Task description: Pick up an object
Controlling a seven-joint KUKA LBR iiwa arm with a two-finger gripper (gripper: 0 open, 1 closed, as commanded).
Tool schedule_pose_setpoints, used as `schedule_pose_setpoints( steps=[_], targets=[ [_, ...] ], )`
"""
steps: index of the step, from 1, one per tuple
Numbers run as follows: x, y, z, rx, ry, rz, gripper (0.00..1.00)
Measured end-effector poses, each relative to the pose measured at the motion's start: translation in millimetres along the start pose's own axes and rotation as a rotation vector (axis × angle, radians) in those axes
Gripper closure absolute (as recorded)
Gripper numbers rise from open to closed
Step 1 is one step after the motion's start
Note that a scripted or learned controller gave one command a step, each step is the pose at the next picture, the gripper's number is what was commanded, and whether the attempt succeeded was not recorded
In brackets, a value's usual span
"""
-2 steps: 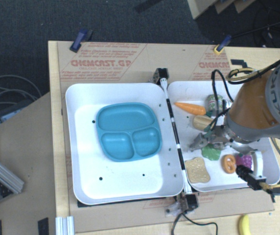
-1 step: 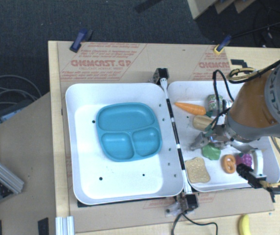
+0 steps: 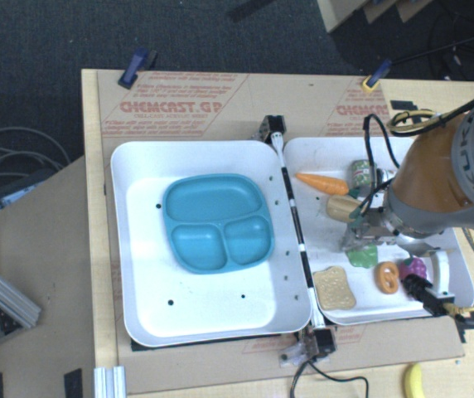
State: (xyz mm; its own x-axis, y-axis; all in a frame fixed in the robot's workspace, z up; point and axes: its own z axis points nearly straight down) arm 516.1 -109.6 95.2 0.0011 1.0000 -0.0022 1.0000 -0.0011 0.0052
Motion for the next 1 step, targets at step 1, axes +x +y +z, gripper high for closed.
schedule_pose_setpoints(
  steps=[1],
  targets=[
    [0.0,-0.2,0.3,0.001,0.0,0.0,0.0]
  ],
)
